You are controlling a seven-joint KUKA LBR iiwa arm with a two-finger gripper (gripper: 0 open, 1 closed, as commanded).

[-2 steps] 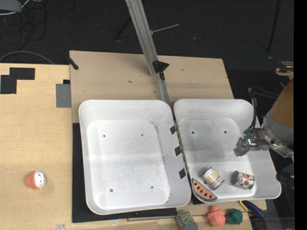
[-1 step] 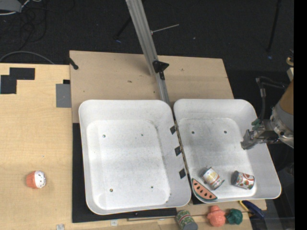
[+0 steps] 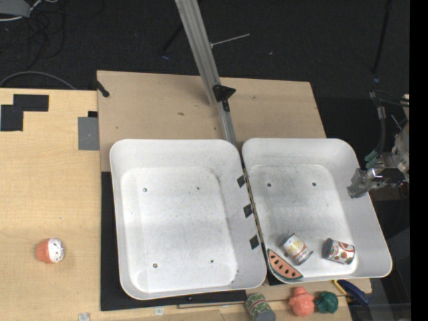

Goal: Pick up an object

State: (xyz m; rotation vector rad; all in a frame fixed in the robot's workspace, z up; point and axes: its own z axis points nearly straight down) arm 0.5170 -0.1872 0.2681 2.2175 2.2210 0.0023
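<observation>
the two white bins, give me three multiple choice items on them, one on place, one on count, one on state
1. Where in the right white bin do the objects lie?
A. along its near edge
B. at its far edge
C. in its middle

2. How many objects lie in that bin?
A. one
B. three
C. five

3. How does the small white can with red markings sit?
A. upright
B. tipped on its side
C. stacked on another object

Answers:
1. A: the red watermelon-slice toy, the can and the dark cup with red and white print all sit by the near rim.
2. B: those three are the bin's objects.
3. B: its round end faces sideways and its body lies along the bin floor.

The hand is at the bin's right rim, away from all three.
</observation>
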